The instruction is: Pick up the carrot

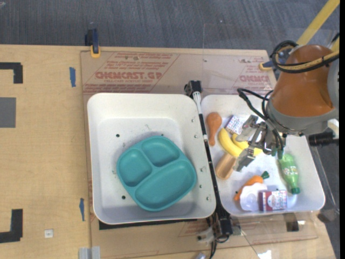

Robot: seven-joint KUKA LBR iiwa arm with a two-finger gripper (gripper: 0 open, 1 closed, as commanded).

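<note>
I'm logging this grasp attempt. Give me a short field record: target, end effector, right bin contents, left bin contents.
target: carrot, low in the right bin, partly under a white bottle
end effector: above the banana, not on the carrot
right bin contents: also a green bottle, a bread roll
left bin contents: teal divided plate in the left bin

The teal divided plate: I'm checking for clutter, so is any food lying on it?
No, the teal divided plate lies bare in the left white bin; the food sits in the right white bin.
</note>
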